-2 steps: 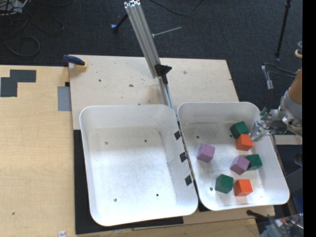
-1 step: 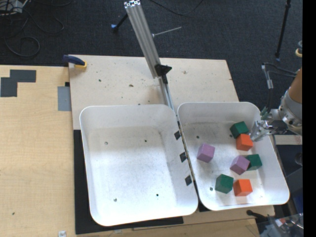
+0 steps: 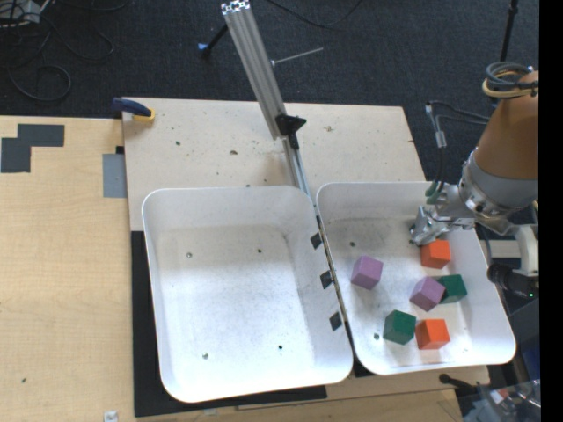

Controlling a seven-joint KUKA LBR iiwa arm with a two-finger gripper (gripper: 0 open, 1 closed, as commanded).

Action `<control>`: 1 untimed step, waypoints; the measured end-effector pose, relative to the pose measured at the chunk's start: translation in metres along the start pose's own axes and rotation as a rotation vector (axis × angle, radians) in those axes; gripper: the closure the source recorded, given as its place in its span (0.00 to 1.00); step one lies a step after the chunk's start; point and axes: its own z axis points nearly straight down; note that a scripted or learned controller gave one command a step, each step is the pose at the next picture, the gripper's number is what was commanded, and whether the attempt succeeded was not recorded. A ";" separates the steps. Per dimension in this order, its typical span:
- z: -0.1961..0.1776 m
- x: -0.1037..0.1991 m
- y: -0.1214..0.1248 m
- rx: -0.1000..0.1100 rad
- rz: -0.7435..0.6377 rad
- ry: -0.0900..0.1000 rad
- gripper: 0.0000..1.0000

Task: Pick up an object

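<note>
Two shallow white bins, smooth and round-cornered, sit side by side on a speckled wooden bench (image 3: 220, 139). The right bin (image 3: 493, 345) holds six small matte cubes. The grey arm (image 3: 501, 161) with its orange band reaches in from the right, its gripper (image 3: 426, 229) low over an orange cube (image 3: 435, 254), which sits slightly turned; whether the gripper grips anything cannot be told.

Six small cubes in right bin (image 3: 493, 345) — orange (image 3: 435, 254) at back, purple (image 3: 367, 272) left, purple (image 3: 427, 293) touching green (image 3: 454, 287), green (image 3: 399, 327) beside orange (image 3: 432, 333) at front.
</note>
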 end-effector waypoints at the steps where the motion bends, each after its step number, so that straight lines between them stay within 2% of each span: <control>1: -0.009 0.051 0.013 0.000 0.000 -0.001 1.00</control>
